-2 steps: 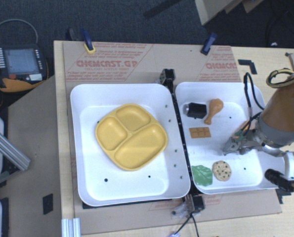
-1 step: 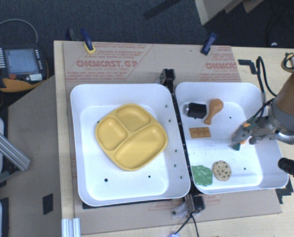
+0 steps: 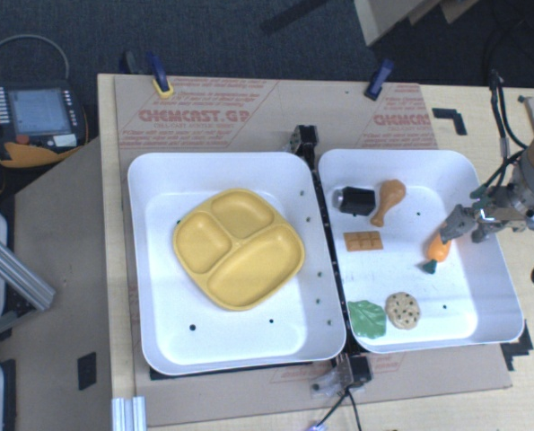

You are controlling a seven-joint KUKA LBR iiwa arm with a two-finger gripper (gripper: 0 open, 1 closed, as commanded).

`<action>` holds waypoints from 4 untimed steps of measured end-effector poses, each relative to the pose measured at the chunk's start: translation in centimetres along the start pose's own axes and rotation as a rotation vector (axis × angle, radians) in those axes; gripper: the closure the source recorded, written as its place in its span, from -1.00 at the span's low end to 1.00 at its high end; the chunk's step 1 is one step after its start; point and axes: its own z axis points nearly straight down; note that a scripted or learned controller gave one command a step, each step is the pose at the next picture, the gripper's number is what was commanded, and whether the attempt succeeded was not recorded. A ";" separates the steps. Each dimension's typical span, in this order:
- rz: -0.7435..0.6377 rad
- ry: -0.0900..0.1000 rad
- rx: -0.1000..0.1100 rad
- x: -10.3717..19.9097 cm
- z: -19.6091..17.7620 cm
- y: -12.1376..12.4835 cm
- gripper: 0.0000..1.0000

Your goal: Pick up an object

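Note:
The right bin (image 3: 491, 326) holds several toy foods. An orange carrot (image 3: 438, 250) with a green tip lies near its right side. My gripper (image 3: 457, 226) comes in from the right and sits just above and to the right of the carrot, touching or nearly touching its top end. Also in this bin are a brown drumstick (image 3: 389, 199), a black block (image 3: 356, 200), a tan cracker (image 3: 363, 241), a chip cookie (image 3: 402, 310) and a green leaf (image 3: 367, 319).
The left bin (image 3: 150, 312) carries a yellow divided plate (image 3: 240, 248) in its middle. A black divider (image 3: 325, 241) runs between the two bins. Cables (image 3: 504, 115) hang by the arm at the right edge. White bin floor shows below the carrot.

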 end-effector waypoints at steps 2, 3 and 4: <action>-0.004 0.005 0.010 5.0 -4.5 2.4 1.00; -0.004 0.003 0.005 9.0 -4.4 4.5 1.00; 0.000 0.003 0.005 13.2 -4.4 6.0 1.00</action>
